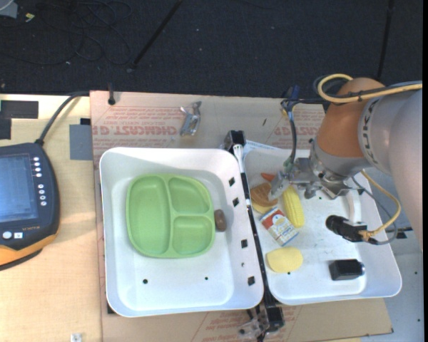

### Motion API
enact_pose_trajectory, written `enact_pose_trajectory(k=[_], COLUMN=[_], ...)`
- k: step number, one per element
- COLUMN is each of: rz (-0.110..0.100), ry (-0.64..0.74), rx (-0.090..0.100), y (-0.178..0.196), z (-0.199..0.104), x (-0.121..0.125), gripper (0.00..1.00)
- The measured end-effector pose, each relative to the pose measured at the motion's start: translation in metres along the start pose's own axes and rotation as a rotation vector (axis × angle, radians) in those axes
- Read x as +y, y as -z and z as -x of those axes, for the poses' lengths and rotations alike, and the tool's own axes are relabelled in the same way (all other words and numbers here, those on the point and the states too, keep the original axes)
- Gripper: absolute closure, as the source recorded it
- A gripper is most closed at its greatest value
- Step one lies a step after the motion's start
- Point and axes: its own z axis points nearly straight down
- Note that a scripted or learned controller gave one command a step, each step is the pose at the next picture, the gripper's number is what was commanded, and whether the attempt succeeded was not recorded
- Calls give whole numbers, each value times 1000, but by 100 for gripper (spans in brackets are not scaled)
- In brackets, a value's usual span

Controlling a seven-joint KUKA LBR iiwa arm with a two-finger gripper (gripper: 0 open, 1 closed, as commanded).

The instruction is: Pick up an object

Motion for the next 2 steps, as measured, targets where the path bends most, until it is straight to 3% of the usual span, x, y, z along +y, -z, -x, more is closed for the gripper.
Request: enact_pose_trajectory(k=[2], rz=[0], ry=[-2], rx=[1], y=[0], z=[0], x=[0], gripper=[0])
